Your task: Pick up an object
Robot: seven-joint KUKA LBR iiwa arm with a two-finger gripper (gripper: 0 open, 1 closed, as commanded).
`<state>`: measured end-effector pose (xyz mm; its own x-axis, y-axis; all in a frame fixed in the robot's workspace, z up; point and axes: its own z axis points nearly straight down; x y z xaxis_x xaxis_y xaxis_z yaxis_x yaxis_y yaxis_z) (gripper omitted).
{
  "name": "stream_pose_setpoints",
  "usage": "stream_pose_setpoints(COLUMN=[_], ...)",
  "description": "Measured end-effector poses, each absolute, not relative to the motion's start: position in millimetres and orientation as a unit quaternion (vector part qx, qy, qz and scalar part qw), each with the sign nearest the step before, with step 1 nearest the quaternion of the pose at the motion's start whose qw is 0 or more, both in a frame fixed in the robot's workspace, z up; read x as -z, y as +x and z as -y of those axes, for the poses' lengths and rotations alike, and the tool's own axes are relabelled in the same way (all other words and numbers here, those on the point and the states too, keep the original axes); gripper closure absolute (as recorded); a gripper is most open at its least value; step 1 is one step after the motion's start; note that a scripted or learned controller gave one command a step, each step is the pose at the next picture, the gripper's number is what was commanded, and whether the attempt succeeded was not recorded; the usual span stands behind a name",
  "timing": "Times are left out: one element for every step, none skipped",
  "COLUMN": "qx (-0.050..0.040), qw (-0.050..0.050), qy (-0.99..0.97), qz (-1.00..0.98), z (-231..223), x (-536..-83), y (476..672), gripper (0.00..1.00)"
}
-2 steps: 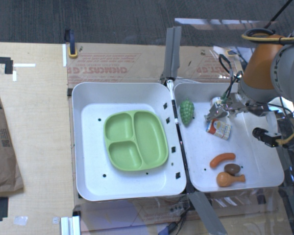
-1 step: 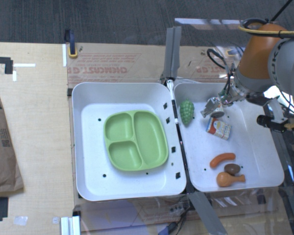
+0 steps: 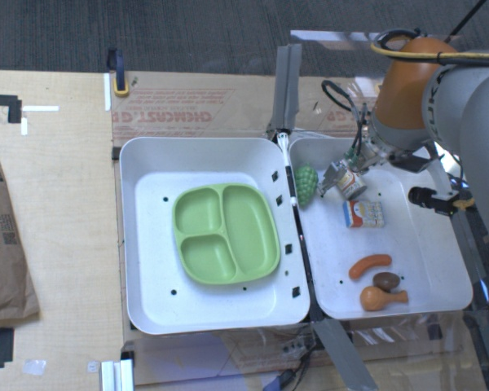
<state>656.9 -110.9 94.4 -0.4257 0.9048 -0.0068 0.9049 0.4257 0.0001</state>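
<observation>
My gripper [image 3: 344, 181] hangs low in the far left part of the right bin [image 3: 440, 251]. A green knobbly object [image 3: 307, 184] lies just to its left against the bin's wall. A small white, red and blue carton [image 3: 365, 213] lies just in front of the gripper. Farther forward in the same bin are an orange sausage shape [image 3: 369, 265], a small brown object [image 3: 386, 281] and an orange gourd-like piece [image 3: 381, 298]. Nothing shows held in the gripper.
The left bin [image 3: 147, 243] holds a light green divided plate [image 3: 226, 233]. The arm's orange band [image 3: 407, 84] and grey body cover the right bin's far right corner. A brown paper bag [image 3: 4, 243] lies on the bench at the far left.
</observation>
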Motion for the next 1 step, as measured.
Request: stream_pose_setpoints(qx=[0.0003], qw=[0.003], qy=[0.536], qz=[-0.844], z=[109.3], x=[-103.0], y=[657.4], gripper=[1.0])
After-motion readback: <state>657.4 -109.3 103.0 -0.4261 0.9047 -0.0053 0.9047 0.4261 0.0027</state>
